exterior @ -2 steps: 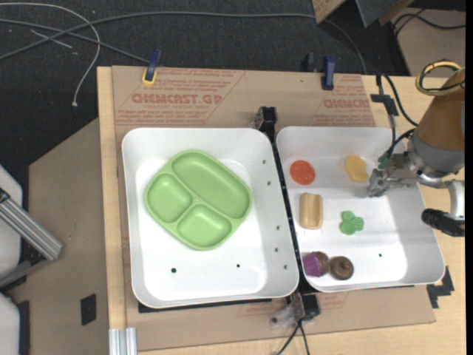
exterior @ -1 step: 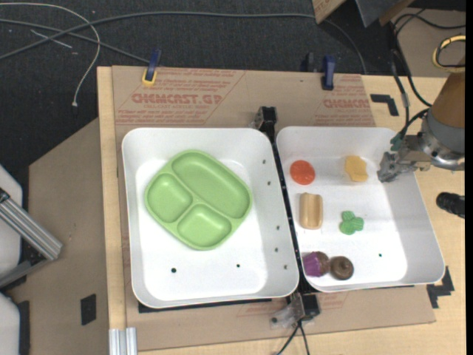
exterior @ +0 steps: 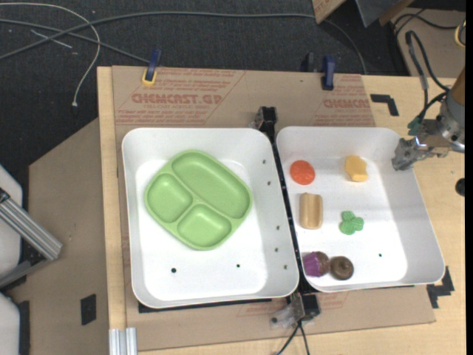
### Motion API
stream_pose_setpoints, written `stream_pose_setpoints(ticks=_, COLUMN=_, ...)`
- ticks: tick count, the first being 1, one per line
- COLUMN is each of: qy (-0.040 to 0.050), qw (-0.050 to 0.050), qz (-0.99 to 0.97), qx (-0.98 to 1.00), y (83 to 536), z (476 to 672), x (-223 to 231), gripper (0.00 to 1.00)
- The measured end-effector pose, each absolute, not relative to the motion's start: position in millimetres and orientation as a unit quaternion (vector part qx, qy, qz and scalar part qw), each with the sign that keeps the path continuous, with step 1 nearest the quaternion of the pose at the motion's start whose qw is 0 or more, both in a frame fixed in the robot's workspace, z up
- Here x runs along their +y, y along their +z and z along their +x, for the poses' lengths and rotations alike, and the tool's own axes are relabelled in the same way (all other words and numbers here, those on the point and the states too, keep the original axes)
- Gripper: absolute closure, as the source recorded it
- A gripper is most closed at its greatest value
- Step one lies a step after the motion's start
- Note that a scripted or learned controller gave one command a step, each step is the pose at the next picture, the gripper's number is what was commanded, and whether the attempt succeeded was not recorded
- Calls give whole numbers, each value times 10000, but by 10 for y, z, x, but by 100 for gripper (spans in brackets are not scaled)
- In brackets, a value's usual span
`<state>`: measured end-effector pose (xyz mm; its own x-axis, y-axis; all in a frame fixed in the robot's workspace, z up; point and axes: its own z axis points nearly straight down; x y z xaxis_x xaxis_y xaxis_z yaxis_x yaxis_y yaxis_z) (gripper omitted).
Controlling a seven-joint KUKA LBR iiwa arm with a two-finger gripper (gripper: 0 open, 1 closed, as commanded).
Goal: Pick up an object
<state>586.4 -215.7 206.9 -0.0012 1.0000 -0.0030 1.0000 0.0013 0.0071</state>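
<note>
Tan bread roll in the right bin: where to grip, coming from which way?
Grip the tan bread roll across its short width, mid-length, coming straight down. It lies flat, long axis up-down in the camera view, with bare floor on both long sides; the orange piece sits just off its top end.

In the right bin (exterior: 414, 220) lay an orange ball (exterior: 301, 172), a yellow block (exterior: 356, 168), a tan roll (exterior: 310, 210), green broccoli (exterior: 351, 223), purple grapes (exterior: 315, 263) and a brown donut (exterior: 341, 268).

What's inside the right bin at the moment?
Six small items lie apart in the right bin: orange round piece, yellow block, tan roll, green cluster, purple piece, brown ring.
</note>
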Motion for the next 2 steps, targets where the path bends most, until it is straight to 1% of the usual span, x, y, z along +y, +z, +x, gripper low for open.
stream_pose_setpoints(ticks=1, qy=18, qw=37, qz=7065, qx=7077, y=2597, z=5880, x=-2161, gripper=100)
stream_pose_setpoints(ticks=2, qy=0, qw=-18, qz=7055, qx=7087, y=2454, z=5798, x=-1679, gripper=100)
